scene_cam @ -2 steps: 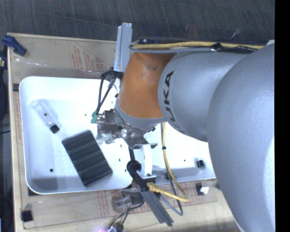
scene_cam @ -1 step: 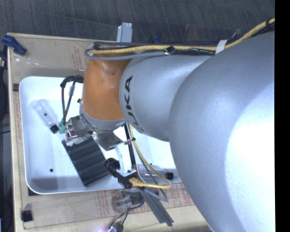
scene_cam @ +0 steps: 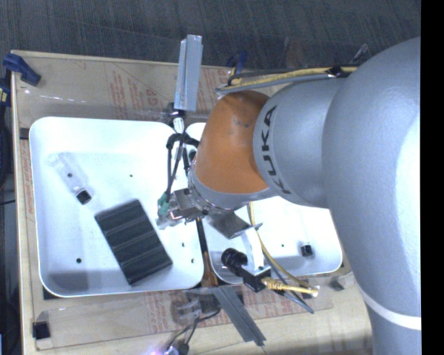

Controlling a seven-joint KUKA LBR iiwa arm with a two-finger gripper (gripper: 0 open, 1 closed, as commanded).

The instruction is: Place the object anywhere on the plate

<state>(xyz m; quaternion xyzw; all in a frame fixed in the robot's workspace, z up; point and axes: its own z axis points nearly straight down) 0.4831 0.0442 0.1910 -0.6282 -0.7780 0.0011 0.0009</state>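
My gripper hangs above the seam between the 2 bins; its grasp state I cannot tell. The black ribbed block lies just left-below. Judged step: approach; next, locate the plate.

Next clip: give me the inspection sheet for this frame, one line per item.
Surface: wooden bench bearing a left bin and a right bin, side by side.
Job's things: dark ribbed slab lying flat in the left bin; no plate can be made out.
Clutter: clear vial in the left bin; small dark block in the right bin.
Claw: hidden under the arm's orange band; state cannot be told.
Cables: black wires by the wrist; yellow cable along the far edge.
Surroundings: dark carpet; blue clamp at the bench corner.
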